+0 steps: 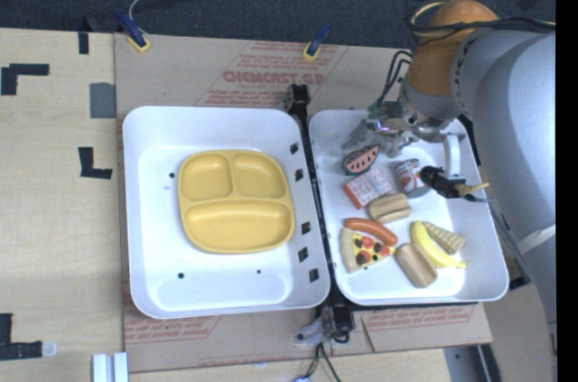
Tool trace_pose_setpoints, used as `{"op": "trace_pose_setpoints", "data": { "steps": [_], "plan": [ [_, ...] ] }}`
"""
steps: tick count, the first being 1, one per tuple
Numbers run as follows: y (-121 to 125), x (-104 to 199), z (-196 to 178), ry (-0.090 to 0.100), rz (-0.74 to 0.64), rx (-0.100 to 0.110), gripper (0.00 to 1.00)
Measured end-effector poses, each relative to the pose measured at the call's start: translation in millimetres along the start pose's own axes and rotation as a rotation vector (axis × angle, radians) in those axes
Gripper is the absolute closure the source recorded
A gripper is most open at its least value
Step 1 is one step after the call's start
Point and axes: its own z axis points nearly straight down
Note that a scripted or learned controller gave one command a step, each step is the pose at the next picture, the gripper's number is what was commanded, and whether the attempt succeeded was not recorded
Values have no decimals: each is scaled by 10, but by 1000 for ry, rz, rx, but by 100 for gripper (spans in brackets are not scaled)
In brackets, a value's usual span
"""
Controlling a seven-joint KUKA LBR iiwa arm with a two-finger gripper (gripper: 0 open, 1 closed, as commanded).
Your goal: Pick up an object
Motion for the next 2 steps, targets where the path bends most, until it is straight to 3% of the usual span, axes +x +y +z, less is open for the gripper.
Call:
{"op": "trace_pose_setpoints", "data": {
  "steps": [1, 2],
  "plan": [
    [2, -2, -100, -2, -1, 0, 100],
    [0, -1, -95, -2, -1, 0, 0]
  ]
}}
